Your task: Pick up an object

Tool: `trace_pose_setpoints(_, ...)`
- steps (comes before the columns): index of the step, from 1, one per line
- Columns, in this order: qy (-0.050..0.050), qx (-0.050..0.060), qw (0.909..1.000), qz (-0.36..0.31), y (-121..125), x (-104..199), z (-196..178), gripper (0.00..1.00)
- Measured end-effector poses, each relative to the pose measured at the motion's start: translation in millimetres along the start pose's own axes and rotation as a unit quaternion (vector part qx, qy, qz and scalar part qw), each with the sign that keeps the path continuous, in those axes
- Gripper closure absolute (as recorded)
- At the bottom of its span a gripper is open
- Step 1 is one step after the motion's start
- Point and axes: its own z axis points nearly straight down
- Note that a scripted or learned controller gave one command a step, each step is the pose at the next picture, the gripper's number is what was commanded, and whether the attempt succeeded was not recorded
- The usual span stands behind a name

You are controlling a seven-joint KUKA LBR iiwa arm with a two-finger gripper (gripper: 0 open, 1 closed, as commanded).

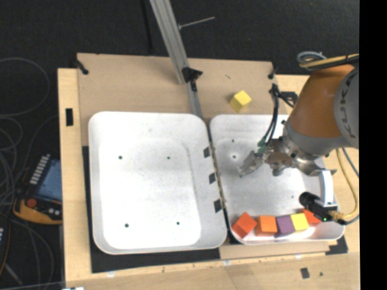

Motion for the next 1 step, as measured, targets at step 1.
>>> trace_pose_setpoints(1,-0.001,-0.003,1.0,-0.005,-29.3,-4.5,-100.5,0.0)
